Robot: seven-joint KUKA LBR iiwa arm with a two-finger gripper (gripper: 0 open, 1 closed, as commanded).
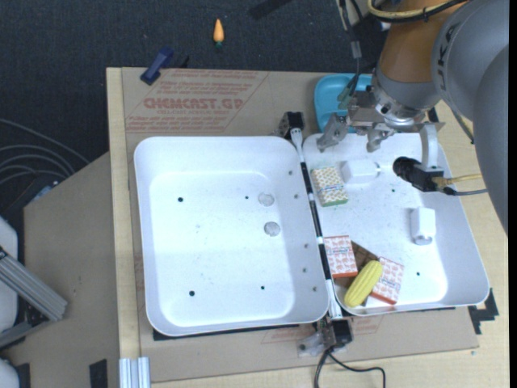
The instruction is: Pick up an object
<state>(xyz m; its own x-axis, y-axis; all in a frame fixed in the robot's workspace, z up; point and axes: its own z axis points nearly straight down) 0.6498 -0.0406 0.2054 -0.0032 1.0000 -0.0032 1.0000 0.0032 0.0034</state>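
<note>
Dark carpet is surrounding a brown bench, and two shallow white bins are sitting side by side on it. The left bin is showing a bare floor with a few dark dots and two small round marks. The right bin is holding all the loose items.

The arm is reaching in from the right and hanging over the far end of the right bin. The gripper is pointing down, with its two fingers standing apart. Nothing is showing between them, so the gripper is carrying no load.

Candidate items are lying as follows:
- A small patterned box is lying near the divider between the bins, just below the gripper.
- A small white block is lying just beside that box, close under the fingers.
- A white cylinder is lying further toward the right wall.
- Two red-and-white cartons are lying at the near end, with a yellow corn cob lying between them and touching the right-hand one.
- A blue item is sitting beyond the far rim, partly hidden by the arm.

Progress judgement: the pick is not yet done. Every item is resting on the bin floor. The approach appears to be under way, and the white block or the patterned box is the likely target. Lowering, closing and lifting are all remaining.
</note>
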